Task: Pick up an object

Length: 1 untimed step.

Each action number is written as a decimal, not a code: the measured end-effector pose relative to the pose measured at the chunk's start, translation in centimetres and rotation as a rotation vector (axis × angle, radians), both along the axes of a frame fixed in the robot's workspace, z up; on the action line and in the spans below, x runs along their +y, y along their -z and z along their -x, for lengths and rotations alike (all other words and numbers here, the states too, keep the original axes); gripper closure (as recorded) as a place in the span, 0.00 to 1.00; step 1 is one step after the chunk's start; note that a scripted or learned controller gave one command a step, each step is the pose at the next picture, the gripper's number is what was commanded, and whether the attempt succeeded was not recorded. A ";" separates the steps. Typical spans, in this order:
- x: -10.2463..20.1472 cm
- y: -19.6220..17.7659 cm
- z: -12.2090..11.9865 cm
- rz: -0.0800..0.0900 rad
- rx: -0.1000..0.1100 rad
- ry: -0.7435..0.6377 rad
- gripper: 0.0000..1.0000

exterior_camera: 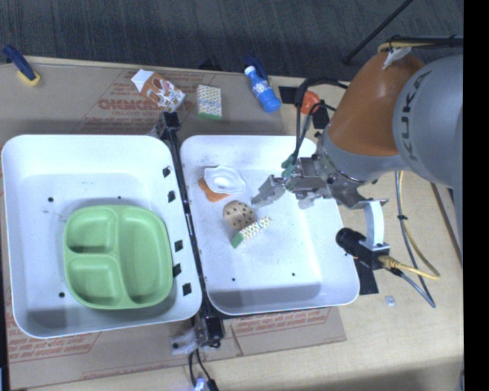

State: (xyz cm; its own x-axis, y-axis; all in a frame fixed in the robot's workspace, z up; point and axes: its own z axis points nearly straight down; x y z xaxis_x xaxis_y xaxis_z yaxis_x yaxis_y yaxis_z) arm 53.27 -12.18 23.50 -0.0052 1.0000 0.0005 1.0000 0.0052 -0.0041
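Hovering with its fingers (270,191) spread and holding nothing, the gripper (269,192) sits just beside the brown dotted block (238,213); the pickup remains undone.

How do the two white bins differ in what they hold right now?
The left bin holds one large green divided plate; the right bin holds several small items, among them a brown dotted block. The gripper hangs over the right bin, not the left. Both are shallow and white.

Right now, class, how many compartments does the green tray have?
3. The green tray, in the left bin, has one long compartment on its right side and two smaller ones stacked on its left.
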 end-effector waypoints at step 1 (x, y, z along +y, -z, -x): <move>3.1 14.4 5.7 -0.001 0.000 -0.002 0.00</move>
